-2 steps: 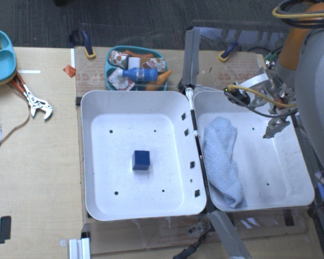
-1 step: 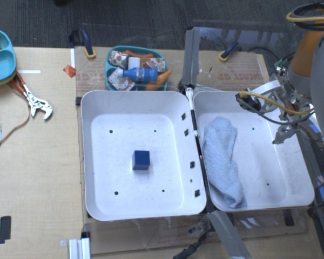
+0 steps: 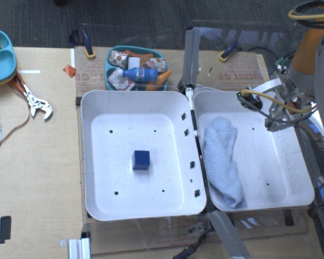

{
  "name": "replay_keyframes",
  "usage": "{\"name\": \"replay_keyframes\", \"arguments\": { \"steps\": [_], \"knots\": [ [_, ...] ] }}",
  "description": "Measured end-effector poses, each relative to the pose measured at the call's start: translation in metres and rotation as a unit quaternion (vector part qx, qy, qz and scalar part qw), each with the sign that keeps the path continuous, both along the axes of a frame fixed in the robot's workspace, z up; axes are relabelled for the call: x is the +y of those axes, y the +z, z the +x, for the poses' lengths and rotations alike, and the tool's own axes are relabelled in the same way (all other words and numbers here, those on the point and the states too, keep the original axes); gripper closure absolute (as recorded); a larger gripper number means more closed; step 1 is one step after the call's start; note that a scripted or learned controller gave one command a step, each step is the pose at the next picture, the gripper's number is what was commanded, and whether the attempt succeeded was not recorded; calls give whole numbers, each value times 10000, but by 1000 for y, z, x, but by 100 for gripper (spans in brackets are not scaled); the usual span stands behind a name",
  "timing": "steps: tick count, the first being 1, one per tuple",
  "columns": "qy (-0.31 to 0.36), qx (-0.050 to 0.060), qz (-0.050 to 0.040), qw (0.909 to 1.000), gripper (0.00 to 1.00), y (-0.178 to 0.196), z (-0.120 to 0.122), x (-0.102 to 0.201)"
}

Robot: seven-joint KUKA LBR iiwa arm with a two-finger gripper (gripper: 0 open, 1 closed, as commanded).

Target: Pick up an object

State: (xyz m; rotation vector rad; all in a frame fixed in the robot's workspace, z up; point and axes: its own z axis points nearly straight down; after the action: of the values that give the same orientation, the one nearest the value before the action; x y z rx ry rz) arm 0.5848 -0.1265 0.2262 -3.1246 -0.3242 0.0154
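A small dark blue cube (image 3: 141,159) lies in the left bin (image 3: 97,188), a little left of its middle. A pale blue towel (image 3: 222,161) is crumpled along the left side of the right bin (image 3: 291,188). The arm comes in from the right, and its gripper (image 3: 274,118) hangs above the right bin's far right part, wrapped in cables. It is well to the right of the towel and far from the cube. Nothing shows between the gripper and either object.
Behind the left bin stands a teal tray (image 3: 112,58) with several small packaged items. A wrench (image 3: 38,107) and a teal dish (image 3: 1,58) lie on the wooden bench at the left. Clamps (image 3: 227,53) hold the back edge.
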Motion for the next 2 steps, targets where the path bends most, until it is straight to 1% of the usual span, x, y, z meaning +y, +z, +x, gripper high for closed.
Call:
{"name": "replay_keyframes", "arguments": {
  "steps": [1, 2],
  "knots": [
    [1, 3, -1, 10000, 0, 0, 0, 0],
    [13, -27, 3, 10000, 0, 2, -4, -49]
  ]
}}
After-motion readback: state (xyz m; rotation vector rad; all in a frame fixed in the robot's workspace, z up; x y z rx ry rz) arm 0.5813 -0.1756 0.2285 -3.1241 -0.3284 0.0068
